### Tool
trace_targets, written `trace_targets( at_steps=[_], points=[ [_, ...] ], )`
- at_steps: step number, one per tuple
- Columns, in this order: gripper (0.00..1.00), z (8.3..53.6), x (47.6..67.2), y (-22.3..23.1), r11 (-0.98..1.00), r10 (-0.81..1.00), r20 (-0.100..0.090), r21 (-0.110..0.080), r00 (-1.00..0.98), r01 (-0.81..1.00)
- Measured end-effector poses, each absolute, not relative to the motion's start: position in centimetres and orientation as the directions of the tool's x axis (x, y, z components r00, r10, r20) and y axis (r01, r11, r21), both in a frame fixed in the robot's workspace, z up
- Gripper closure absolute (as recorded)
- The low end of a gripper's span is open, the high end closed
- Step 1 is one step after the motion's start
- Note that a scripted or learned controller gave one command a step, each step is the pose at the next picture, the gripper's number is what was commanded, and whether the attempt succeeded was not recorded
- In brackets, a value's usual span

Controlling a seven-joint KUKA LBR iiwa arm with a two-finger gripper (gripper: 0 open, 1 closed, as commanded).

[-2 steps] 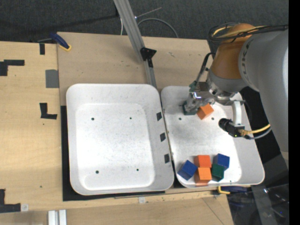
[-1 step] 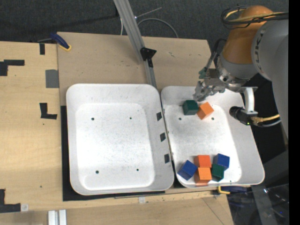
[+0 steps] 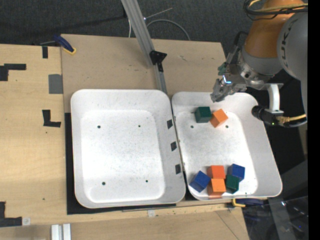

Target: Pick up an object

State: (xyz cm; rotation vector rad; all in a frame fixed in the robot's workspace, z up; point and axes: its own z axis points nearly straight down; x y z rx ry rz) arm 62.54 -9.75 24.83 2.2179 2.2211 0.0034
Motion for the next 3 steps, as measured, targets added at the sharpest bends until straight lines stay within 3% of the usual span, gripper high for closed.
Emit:
trace_targets(
  at_steps=[3],
  points=[
    [1.0, 22.9, 62.0, 6.8, 0.008, 1.0, 0.002, -0.001, -0.008, 1.0]
  ],
)
